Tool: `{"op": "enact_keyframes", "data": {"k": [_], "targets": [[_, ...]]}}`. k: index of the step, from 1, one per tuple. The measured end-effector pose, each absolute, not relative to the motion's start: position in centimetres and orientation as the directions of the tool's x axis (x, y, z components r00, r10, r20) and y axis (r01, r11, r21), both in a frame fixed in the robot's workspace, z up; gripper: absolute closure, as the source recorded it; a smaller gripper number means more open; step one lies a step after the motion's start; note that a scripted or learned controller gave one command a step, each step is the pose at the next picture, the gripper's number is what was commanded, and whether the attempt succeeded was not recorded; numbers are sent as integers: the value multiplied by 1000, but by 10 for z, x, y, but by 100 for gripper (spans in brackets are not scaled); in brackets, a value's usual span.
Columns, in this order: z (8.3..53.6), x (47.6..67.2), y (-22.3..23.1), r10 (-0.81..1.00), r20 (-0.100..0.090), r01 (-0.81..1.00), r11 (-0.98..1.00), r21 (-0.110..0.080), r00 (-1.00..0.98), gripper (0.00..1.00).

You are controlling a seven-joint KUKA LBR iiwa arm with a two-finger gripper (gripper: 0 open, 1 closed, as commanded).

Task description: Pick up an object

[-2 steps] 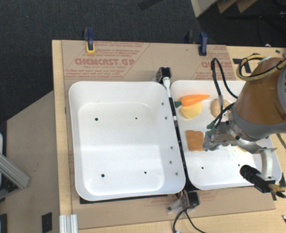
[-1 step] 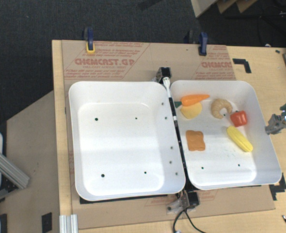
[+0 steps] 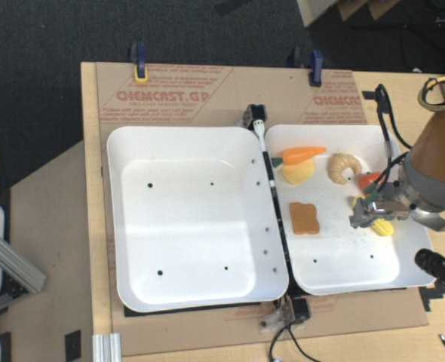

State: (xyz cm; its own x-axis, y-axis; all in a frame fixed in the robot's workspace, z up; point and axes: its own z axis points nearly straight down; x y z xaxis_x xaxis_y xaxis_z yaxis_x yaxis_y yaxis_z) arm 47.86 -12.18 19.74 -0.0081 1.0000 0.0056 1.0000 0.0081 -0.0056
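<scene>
Low, metal jaws [image 3: 367, 213] touching glossy yellow chunk [image 3: 383, 228]; flat brown slab [image 3: 305, 218] apart.

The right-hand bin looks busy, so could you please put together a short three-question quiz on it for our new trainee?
1. True or false: the carrot lies in the left bin.
2. Which item lies nearest the divider between the bins? A) croissant B) brown toast slice C) small yellow piece
3. Fill in: the gripper sits low over the ____ bin, next to the small yellow piece.

Key
1. False; it lies in the right bin, touching the pale yellow item.
2. B
3. right
</scene>
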Motion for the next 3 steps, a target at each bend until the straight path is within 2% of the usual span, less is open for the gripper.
{"op": "enact_keyframes", "data": {"k": [1,2,3], "targets": [[292,481,13,1000,4,1000,17,11,-17,100],[336,480,111,1000,3,1000,12,7,-12,100],[441,502,138,1000,5,1000,5,15,-5,100]]}}
